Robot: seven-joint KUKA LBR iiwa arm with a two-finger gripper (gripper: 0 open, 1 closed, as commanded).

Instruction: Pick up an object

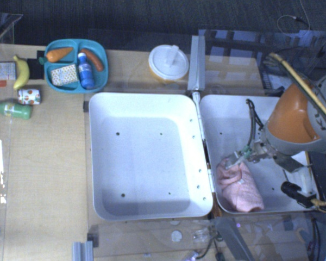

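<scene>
A crumpled pink cloth [239, 187] lies in the right bin [228, 113], near its front left corner. My gripper [240, 157] reaches in from the right and hangs just above the cloth's upper end, its tips close to or touching the fabric. Nothing shows clearly between the fingers. The orange band of the arm [291, 118] sits above and to the right of it.
The left bin [146, 151] stands beside the right one. Off the bins at the back left are a blue divided plate [76, 65] with toy food, a banana [22, 72], a small can [29, 96], a green bottle [11, 110] and a white lidded tub [168, 62].
</scene>
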